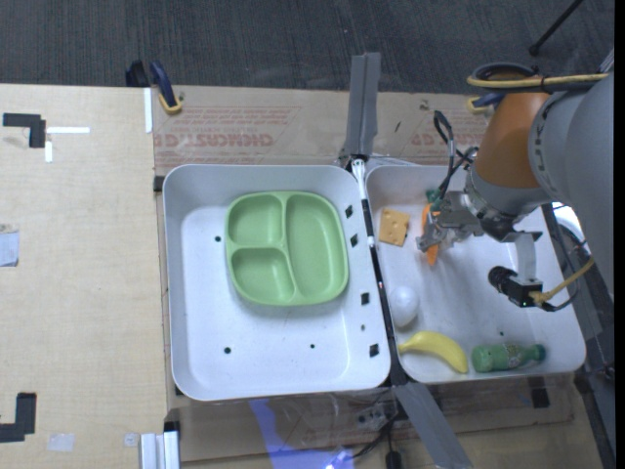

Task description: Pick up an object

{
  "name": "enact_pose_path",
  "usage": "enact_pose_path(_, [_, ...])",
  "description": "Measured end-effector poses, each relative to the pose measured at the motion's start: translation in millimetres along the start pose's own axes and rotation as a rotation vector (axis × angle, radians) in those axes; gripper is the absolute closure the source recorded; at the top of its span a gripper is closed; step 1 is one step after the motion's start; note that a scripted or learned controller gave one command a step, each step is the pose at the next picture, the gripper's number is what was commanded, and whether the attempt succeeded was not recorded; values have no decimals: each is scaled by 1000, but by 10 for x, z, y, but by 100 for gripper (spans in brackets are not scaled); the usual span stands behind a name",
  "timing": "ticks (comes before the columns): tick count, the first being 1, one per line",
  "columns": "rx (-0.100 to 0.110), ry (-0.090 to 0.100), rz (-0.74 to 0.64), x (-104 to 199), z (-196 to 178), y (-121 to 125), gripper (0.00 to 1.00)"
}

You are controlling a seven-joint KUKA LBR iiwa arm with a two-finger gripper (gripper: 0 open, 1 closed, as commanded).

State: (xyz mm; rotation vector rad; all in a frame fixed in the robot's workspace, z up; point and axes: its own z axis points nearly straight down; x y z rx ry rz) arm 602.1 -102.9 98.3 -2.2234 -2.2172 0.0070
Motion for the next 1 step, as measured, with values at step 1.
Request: enact_pose_path(1, [34, 1, 139, 534, -836, 442, 100])
